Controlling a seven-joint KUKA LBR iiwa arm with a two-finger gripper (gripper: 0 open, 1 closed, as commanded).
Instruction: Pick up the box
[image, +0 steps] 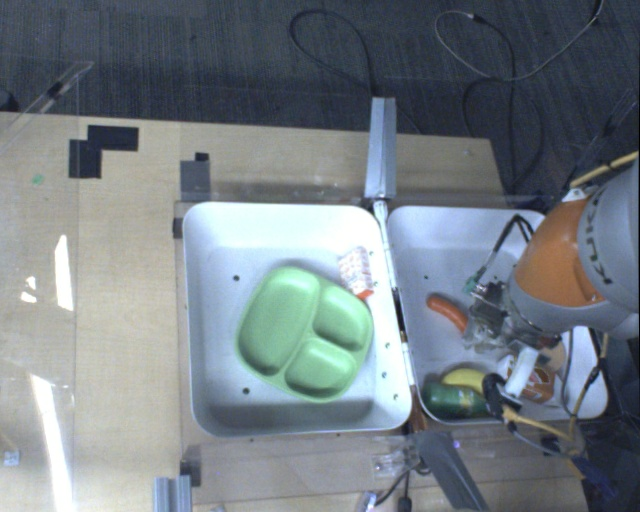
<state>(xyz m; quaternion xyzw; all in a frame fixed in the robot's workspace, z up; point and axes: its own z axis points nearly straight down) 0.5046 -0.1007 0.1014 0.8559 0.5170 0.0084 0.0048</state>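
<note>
The bench (120, 300) is seen from a single fixed camera set above it, angled downward. Both white bins (200, 330) are taken in, the arm (590, 260) entering at right.

The arm (590, 260) runs off the right edge; its wrist hides the right bin's (440, 250) floor.

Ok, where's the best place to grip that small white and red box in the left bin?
Probably across its narrow width, coming straight down from above. The box lies squeezed between the green tray and the left bin's right wall, so a sideways approach looks blocked. Its upper end, away from the tray, seems the freest.
</note>
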